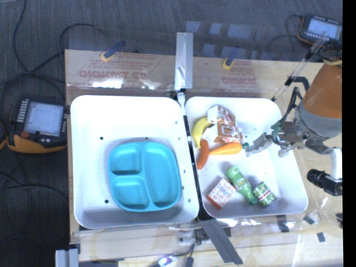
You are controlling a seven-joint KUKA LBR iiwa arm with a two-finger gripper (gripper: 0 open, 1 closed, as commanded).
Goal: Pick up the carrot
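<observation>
Orange against the white right bin (289, 204), the carrot (227, 148) lies toward that bin's nine o'clock side, touching the banana (198, 130) and a bread packet (227, 128). The gripper (257, 143) sits just at the carrot's three o'clock; how wide it stands I cannot tell.
</observation>
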